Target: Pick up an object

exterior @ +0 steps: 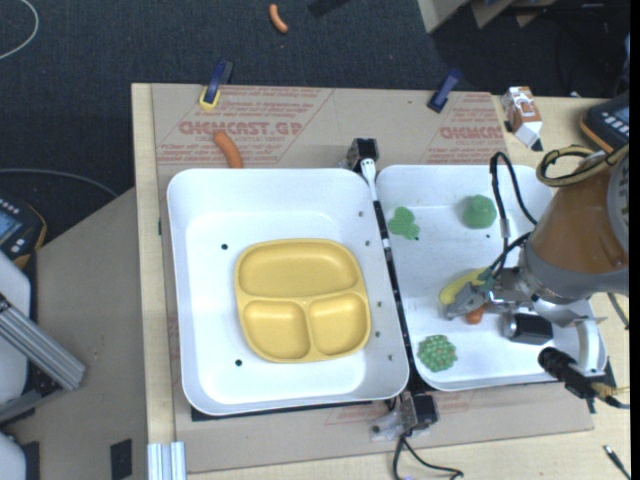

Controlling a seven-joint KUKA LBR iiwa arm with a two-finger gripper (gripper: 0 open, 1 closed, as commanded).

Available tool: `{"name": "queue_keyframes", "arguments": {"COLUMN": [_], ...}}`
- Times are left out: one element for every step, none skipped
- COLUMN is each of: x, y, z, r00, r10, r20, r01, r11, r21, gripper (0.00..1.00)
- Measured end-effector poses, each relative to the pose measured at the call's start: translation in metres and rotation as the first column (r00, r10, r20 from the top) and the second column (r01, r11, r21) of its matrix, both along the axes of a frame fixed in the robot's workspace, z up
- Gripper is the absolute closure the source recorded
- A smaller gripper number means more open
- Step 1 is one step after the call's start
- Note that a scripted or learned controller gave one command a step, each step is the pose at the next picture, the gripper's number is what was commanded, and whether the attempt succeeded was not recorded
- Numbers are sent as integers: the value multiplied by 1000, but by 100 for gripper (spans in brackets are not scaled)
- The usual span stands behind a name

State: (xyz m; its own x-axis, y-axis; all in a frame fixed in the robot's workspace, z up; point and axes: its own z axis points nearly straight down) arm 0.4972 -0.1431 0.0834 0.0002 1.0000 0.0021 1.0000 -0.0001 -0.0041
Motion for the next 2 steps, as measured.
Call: {"name": "queue_keyframes", "arguments": {"x": [1, 1], "y": [-1, 5], "z": [11, 56], "r00": [1000, 1000], "r10": [-2, 1], "r20": [4, 10], "r01": [2, -1], "r11": [1000, 1000], "r21": [-2, -4], "gripper": [100, 100]}}
